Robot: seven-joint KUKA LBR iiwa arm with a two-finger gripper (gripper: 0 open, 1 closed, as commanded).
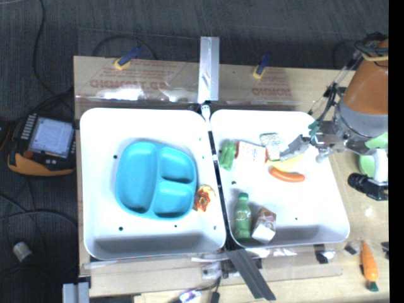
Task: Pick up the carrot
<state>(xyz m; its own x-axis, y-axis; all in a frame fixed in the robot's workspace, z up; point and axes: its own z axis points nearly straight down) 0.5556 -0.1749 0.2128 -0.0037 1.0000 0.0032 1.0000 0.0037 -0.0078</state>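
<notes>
I can't tell the gripper's (297,147) state; I'd centre it over the carrot (287,175) near the right bin's (328,223) right wall, then descend straight.

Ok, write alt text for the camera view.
The gripper hovers in the right bin just above an orange carrot, beside a yellow item, food cartons and a green bottle. The left bin holds a blue divided tray.

Faint red lettering on the cardboard sheet (136,81) behind the bins, too blurred to read, no other legible text
</notes>
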